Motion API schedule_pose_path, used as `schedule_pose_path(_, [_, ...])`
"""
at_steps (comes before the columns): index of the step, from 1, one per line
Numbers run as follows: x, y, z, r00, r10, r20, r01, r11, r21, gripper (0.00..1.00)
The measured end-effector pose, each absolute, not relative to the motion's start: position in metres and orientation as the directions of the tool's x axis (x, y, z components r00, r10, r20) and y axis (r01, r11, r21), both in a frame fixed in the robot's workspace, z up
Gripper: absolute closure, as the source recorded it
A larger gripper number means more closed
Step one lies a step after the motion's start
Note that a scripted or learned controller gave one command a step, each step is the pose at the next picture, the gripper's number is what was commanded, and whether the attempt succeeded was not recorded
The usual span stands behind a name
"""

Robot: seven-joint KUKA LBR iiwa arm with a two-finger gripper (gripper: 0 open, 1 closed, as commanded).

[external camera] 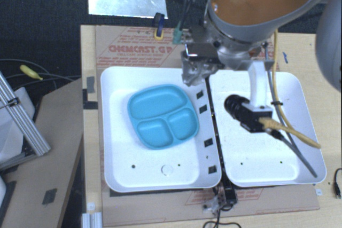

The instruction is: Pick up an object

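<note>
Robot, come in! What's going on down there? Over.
Gripper over the bins' middle edge, far end. Blue plate flat in left bin, not held. Nothing lying on it.

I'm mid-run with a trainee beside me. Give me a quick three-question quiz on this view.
1. True or false: the light blue plastic divided plate lies in the left white bin.
2. How many compartments does the plate show? A) two B) three C) four
3. Fill in: in the view, the gripper is by the left bin's ___ right corner (top/bottom).

Key: 1 true; 2 B; 3 top.
</note>
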State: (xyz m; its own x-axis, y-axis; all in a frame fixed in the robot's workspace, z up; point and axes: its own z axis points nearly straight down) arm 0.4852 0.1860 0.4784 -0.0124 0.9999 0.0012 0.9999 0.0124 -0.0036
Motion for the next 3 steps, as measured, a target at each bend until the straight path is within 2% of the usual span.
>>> schedule_pose_path(1, [0.487, 0.181, 0.493, -0.008, 1.000, 0.003, 1.000, 0.008, 0.005, 1.00])
schedule_pose_path(2, [0.494, 0.233, 0.430, -0.008, 1.000, -0.001, 1.000, 0.008, -0.005, 1.00])
schedule_pose_path(3, [0.513, 0.152, 0.521, 0.007, 1.000, 0.002, 1.000, -0.007, 0.013, 1.00])
